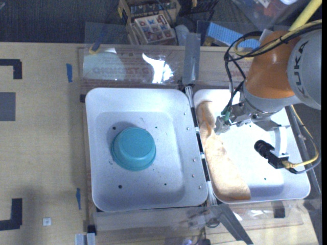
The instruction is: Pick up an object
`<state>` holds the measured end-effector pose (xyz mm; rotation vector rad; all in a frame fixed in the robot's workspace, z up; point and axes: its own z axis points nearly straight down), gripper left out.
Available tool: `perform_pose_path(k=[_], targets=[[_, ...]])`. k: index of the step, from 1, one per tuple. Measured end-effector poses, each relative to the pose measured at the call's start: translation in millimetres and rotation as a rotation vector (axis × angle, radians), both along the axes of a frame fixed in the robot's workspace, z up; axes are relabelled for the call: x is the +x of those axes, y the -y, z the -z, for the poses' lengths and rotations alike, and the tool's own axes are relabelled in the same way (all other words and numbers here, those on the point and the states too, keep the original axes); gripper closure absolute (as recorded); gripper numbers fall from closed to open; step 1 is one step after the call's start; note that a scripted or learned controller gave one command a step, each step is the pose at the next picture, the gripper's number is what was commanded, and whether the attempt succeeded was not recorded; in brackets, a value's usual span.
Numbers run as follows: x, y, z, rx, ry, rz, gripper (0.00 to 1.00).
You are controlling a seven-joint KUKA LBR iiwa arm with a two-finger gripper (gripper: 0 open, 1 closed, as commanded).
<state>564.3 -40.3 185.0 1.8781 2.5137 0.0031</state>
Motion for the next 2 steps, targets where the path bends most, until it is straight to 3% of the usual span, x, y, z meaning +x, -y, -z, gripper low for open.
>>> perform_pose_path(k=[1, 2], targets=[[0, 1, 0, 0.000, 0.000, 0.001, 0.00], [71, 24, -1, -0.001, 0.000, -0.015, 0.00]])
